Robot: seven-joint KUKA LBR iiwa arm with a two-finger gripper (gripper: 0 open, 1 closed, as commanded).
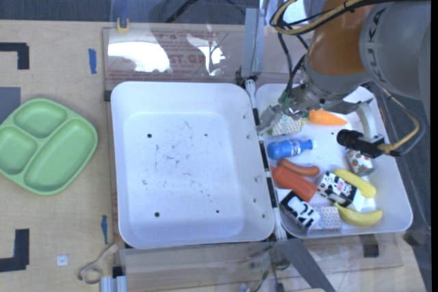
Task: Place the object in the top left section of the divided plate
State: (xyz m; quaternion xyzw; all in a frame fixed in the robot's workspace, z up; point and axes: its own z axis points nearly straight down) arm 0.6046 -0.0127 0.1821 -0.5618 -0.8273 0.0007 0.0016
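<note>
The arm [356,31] reaches into the right bin [397,202], its pincer [291,106] low at the far left corner; whether it is spread or pinching anything cannot be told. Around it lie a carrot [327,118], blue bottle [289,148] and banana [361,217]. The green plate [45,145] sits far left on the surface [55,229], beside the left bin [185,161].

A pale green three-section plastic plate [46,146] lies at nine o'clock on the tan wooden bench [55,229]. Both shallow bins [185,96] are white, the left speckled with dark marks. At three o'clock lie a blue bottle [289,148], an orange carrot [327,118], a yellow banana [360,216] and a black-and-white patterned block [335,188].
</note>
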